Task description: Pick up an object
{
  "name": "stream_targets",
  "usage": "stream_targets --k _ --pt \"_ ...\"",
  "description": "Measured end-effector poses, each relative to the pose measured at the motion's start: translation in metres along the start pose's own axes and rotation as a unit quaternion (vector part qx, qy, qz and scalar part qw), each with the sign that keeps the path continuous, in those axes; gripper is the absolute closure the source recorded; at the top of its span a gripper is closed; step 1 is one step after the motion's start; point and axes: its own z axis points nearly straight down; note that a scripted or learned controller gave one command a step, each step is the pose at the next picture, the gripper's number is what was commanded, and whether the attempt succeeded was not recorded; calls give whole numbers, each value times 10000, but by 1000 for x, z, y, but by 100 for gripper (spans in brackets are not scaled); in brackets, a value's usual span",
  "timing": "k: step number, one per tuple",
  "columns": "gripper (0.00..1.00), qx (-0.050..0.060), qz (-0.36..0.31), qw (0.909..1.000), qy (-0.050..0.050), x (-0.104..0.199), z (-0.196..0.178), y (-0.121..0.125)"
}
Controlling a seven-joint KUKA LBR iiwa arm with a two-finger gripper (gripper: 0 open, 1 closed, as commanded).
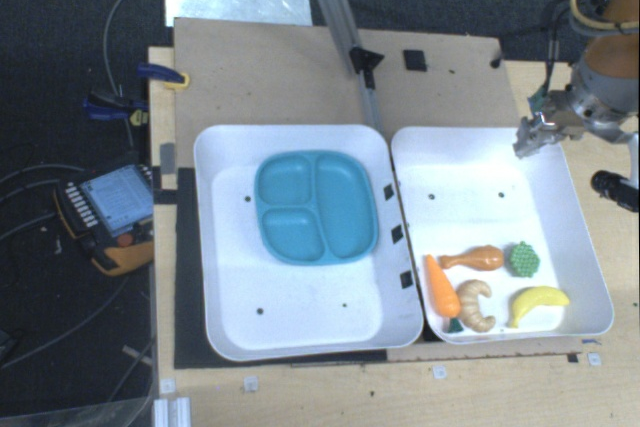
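Toys crowd the near corner of the right-hand shallow white bin [480, 175]: a long orange plastic carrot [442, 286], a tan curled croissant-like piece [476, 305], a brown drumstick [478, 260], a knobbly green broccoli floret [522, 260] and a yellow banana [538, 303]. Carrot and croissant touch; the others lie just beside one another, probably where earlier drops let them slide together. The grey two-finger gripper [530, 135] hangs over that bin's far edge, well apart from the cluster, nothing between its tips; whether they are spread or pressed together cannot be told. Beside this bin, the left white bin [230, 315] holds a blue three-compartment plate [317, 206], lying flat with bare compartments. Judging by this, no object has been picked yet, and the arm must travel toward the near corner.
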Motion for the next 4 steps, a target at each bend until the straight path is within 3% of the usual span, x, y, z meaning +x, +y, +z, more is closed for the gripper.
stream_targets --k 1,4 --pt "100 -4 -1 10000 -2 0 -42 2" --pt "100 37 -7 10000 12 167 -15 -36"
